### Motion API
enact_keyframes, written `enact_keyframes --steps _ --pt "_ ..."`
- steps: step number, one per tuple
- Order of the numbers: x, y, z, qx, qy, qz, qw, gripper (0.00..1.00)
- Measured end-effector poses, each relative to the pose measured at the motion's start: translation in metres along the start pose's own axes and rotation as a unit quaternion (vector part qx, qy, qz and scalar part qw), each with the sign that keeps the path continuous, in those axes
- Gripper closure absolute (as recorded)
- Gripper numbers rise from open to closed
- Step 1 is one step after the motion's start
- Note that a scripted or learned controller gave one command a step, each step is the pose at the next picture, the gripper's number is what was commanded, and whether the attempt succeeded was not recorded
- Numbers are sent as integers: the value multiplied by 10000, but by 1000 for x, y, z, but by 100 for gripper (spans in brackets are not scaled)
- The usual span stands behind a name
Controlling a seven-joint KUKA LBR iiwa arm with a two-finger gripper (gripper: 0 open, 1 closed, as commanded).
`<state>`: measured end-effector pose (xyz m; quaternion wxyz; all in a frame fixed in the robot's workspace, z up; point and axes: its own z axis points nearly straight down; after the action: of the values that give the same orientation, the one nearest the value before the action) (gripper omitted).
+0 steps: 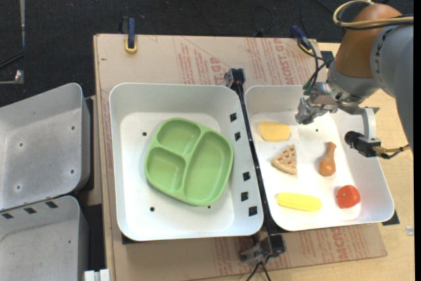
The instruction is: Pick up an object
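Observation:
The right bin (375,207) holds several toy foods: a pale yellow bun-like piece (273,131), a pizza slice (285,159), a brown drumstick (327,159), a red tomato (348,196) and a yellow banana-like piece (298,202). My gripper (308,112) hangs over the bin's far part, just right of and above the yellow bun piece and apart from it. Nothing shows between its fingers.
The left bin (131,207) holds a green divided plate (189,160). A black divider (242,135) with clips runs between the bins. White panels (39,141) lie off the bench's left side. Cables cross the dark floor behind the bench.

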<state>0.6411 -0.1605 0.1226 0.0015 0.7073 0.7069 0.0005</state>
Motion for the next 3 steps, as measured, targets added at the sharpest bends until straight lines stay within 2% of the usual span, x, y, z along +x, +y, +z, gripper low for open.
enact_keyframes --steps 1,3 --pt "6 6 -46 -7 3 -17 10000 100" --pt "2 0 -156 -8 0 -16 10000 100"
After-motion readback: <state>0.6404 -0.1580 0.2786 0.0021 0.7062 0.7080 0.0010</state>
